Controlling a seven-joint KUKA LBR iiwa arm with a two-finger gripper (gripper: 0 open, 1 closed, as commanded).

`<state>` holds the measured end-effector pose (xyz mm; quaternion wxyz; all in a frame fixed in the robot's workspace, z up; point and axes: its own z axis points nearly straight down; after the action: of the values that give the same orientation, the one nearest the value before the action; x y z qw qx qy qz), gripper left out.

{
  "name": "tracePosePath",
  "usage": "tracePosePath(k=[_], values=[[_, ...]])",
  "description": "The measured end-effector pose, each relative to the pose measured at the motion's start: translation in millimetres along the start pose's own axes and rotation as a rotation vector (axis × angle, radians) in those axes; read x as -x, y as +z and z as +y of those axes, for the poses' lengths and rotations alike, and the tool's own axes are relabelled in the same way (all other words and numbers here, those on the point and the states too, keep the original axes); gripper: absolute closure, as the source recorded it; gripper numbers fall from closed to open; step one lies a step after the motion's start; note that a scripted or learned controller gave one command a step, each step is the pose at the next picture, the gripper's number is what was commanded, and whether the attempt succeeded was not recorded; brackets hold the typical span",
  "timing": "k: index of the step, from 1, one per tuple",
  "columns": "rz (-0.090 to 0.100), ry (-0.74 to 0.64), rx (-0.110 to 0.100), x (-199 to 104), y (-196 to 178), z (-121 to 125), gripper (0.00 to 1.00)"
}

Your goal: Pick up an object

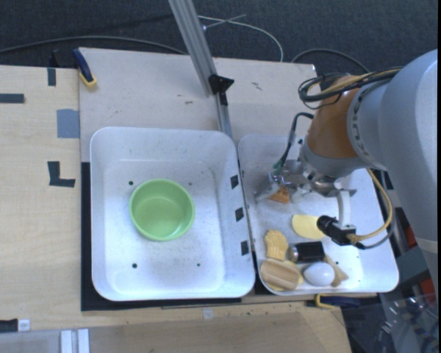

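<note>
My gripper (282, 180) is down in the upper left part of the right bin (367, 271), under the orange wrist band. A small orange-brown piece (281, 195) lies right at the gripper's tip, touching or just below it; I cannot tell whether it is held. Along the bin's front lie a pale yellow slice (306, 226), a tan waffle-like piece (276, 244), a black block (306, 252), a white egg shape (319, 274) and a round wooden piece (279, 275). A green bowl (162, 209) stands upright in the left bin (110, 153).
The arm's grey body covers the right bin's upper right. A slanted metal pole (195, 35) with a black clamp reaches down to the wall between the bins. Cables loop beside the wrist. A blue and yellow tool (84, 68) lies on the bench at the back left.
</note>
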<state>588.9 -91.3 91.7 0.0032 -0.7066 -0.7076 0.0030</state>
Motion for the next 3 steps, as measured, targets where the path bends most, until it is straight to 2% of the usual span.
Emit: tracePosePath(k=[1,3], values=[[0.0,-0.002,0.005,-1,-13,1,1.0],[-0.002,0.0,0.014,9,-135,3,1.0]])
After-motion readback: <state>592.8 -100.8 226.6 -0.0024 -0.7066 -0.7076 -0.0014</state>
